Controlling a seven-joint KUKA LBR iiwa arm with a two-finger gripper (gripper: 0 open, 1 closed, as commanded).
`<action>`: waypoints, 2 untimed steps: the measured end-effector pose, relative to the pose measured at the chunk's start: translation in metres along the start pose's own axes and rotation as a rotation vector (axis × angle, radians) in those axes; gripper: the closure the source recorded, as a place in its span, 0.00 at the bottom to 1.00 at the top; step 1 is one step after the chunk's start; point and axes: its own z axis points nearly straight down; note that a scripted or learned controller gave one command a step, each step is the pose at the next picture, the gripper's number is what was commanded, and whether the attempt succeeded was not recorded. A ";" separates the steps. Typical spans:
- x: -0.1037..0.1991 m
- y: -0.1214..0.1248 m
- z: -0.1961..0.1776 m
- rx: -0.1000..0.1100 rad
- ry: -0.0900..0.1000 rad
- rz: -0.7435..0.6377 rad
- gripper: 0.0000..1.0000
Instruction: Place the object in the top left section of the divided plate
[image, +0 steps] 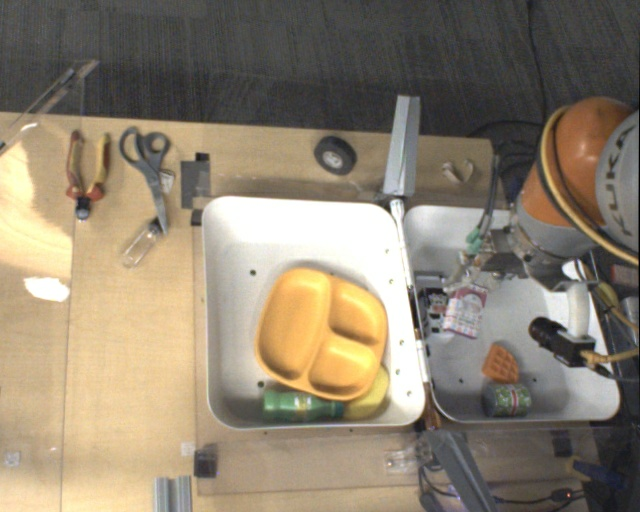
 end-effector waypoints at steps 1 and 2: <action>0.088 0.002 0.025 0.002 0.002 0.042 1.00; 0.087 0.002 0.025 0.002 0.001 0.042 0.00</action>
